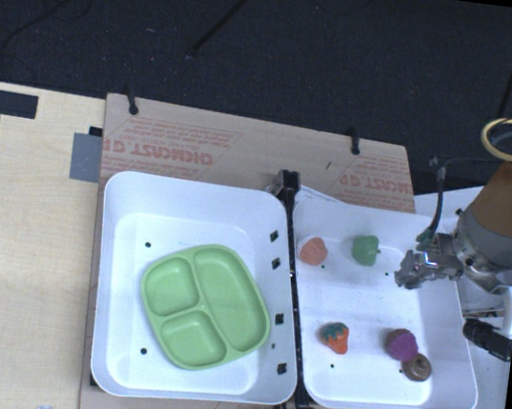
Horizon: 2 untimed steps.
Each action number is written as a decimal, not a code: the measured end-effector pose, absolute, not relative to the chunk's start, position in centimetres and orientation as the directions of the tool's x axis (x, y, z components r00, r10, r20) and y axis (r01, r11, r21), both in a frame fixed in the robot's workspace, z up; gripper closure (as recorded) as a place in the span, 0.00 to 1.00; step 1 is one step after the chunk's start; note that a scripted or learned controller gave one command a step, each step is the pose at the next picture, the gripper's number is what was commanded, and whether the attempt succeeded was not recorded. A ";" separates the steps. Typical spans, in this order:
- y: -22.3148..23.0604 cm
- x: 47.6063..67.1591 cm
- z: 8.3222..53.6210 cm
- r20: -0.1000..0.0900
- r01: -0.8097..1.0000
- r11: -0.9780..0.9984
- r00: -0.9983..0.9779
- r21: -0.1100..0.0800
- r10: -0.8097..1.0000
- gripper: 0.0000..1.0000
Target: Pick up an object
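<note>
The right bin (362, 393) holds several small objects. A pinkish-orange ball (314, 250) and a green piece (365, 249) lie near its far wall. An orange-red piece with a green top (336, 336) lies toward the front, and further right a purple piece (401, 343) sits against a brown ring (417, 367). My gripper (414, 269) hangs over the bin's far right part, to the right of the green piece and apart from it. Nothing shows in its grasp.
The left bin (130, 228) carries a green divided plate (205, 306). A black clamp strip (285, 279) runs between the two bins. The grey arm with its orange band (506, 210) stands over the right edge. Cardboard (244, 155) lies under the bins.
</note>
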<state>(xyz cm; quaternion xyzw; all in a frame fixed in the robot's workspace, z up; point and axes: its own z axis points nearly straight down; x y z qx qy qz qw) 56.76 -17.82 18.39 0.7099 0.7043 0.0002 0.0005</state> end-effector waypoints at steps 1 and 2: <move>-17.9 56.8 23.7 -0.001 1.000 0.001 -0.001 0.003 1.000 1.00; -12.8 57.1 22.5 0.003 1.000 0.004 -0.004 -0.003 1.000 1.00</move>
